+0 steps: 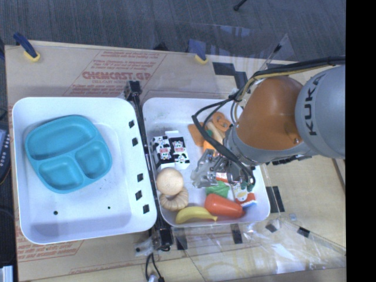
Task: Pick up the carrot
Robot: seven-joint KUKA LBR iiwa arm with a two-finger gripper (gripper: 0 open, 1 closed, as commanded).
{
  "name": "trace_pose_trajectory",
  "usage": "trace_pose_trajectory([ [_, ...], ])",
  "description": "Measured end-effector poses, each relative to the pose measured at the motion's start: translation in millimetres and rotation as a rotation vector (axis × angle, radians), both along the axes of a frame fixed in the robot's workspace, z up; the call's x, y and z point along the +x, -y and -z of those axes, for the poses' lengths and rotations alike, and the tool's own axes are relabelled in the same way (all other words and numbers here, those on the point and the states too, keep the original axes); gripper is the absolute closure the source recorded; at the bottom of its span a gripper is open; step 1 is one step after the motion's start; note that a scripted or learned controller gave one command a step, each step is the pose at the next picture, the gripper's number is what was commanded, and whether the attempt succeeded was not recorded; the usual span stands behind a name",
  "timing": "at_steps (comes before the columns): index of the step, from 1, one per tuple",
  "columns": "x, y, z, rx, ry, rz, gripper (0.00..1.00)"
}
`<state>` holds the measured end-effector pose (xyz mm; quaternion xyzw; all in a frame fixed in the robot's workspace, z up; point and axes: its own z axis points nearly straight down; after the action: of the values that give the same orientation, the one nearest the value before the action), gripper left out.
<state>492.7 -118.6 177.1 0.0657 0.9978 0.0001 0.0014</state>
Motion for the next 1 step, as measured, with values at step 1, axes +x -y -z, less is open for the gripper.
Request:
trace_pose_trajectory([
  [1,-14.6,-80.9,-14.8,0.002,-0.004,0.282,1.00],
])
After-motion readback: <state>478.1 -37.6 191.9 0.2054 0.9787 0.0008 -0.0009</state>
